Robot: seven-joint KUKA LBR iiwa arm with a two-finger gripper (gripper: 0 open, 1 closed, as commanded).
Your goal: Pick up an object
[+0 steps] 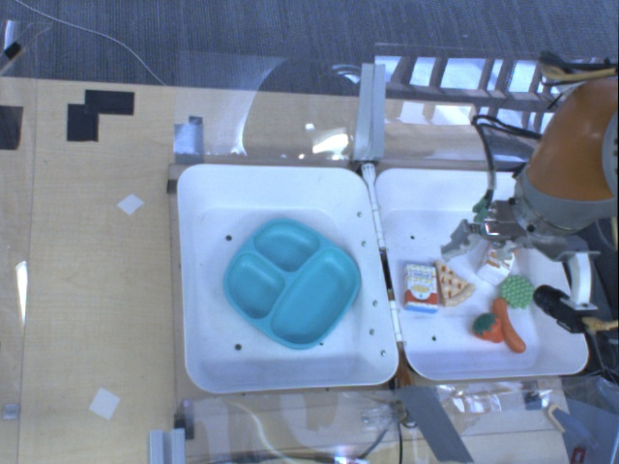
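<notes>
My gripper (476,254) hangs over the right bin (426,206), its fingers spread and nothing between them. Just below it lie a toy pizza slice (452,284) and a small white, blue and orange carton (421,287), side by side near the bin's left wall. A green knobbly toy (516,291) sits to the gripper's lower right. An orange carrot (510,329) with a green top lies toward the bin's front edge. The gripper stands open above the pizza slice and touches none of the objects.
The left bin (198,259) holds a blue divided plate (292,283) at its middle. A ridge (382,259) separates the two bins. The arm's orange band (580,143) reaches in over the right bin's far right corner.
</notes>
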